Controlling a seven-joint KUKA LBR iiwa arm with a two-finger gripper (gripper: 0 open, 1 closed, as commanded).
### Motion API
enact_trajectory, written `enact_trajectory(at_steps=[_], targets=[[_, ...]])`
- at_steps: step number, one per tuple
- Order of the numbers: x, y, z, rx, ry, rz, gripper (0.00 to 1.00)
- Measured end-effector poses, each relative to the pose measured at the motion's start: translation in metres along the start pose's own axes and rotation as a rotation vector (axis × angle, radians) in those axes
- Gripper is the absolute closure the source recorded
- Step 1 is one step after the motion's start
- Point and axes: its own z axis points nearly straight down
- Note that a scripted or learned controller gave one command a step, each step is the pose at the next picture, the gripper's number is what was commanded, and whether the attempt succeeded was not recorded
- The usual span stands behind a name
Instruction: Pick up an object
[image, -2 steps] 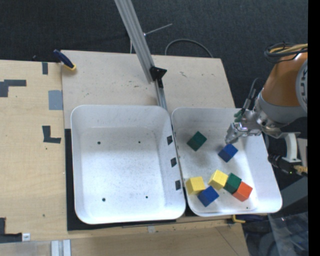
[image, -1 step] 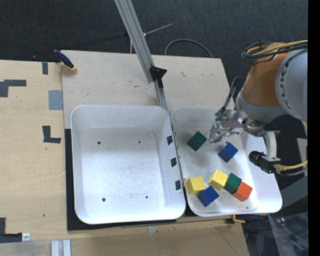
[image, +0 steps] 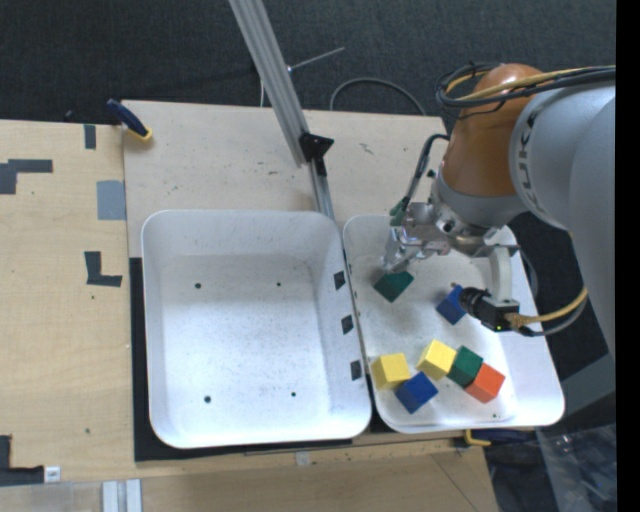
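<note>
My pincer (image: 398, 262) hangs over the upper left part of the right bin (image: 530, 410); I cannot tell from this slant how it is set. The dark green block (image: 393, 287) sits tilted directly beneath its tip, touching or nearly so. Loose in the same bin: blue block (image: 452, 305) to the right, and a yellow/blue/green/orange cluster (image: 438, 373) near the front.

You get even, fairly bright overhead light, with the white bins (image: 240, 330) close to washed out. Shadows stay soft and short under the blocks (image: 440, 370). The picture is slightly soft and grainy throughout, darkest along the top.
</note>
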Motion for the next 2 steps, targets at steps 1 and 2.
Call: enact_trajectory(at_steps=[1,2], targets=[[0.057,0.02,0.001,0.001,0.0,0.0,1.0],[0.105,0.025,-0.01,0.001,0.0,0.001,1.0]])
